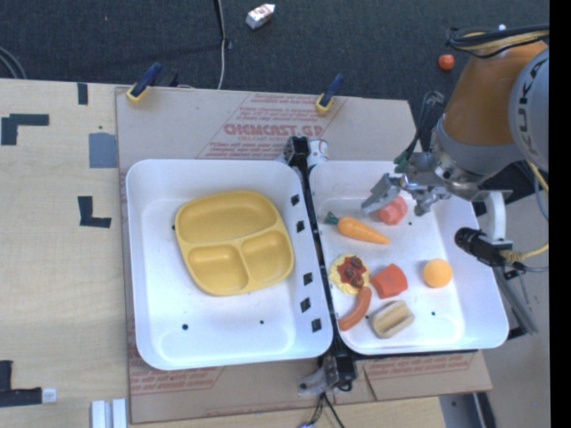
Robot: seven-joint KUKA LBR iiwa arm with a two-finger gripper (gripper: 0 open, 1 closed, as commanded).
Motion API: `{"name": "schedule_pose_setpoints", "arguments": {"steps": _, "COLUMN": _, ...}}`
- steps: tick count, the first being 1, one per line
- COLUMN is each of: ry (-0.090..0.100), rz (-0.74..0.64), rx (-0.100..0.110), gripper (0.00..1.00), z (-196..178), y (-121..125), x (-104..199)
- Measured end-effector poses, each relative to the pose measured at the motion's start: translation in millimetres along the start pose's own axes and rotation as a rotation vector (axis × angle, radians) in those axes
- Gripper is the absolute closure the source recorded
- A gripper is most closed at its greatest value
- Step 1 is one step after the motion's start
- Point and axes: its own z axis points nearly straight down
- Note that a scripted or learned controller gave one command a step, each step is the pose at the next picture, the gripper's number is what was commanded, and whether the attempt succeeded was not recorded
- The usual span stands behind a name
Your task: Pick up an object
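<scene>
where the arm enters at upper right, the gripper (399, 197) hangs with fingers spread around a pink-red toy (393, 210) lying in the right bin (473, 324), above the carrot (362, 231).

I can read little here. The cardboard sheet (268, 127) under the bins carries red print near its far edge, something like "CHCKCAST", with smaller lines below that I can't make out. On the arm (526, 78) at the right edge I read "KU", cut off.
</scene>
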Motion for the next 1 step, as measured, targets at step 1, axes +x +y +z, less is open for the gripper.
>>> {"name": "schedule_pose_setpoints", "arguments": {"steps": 1, "ry": -0.006, "rz": 0.0, "rx": -0.003, "gripper": 0.0, "z": 149.4, "y": 18.9, "x": 2.8}}
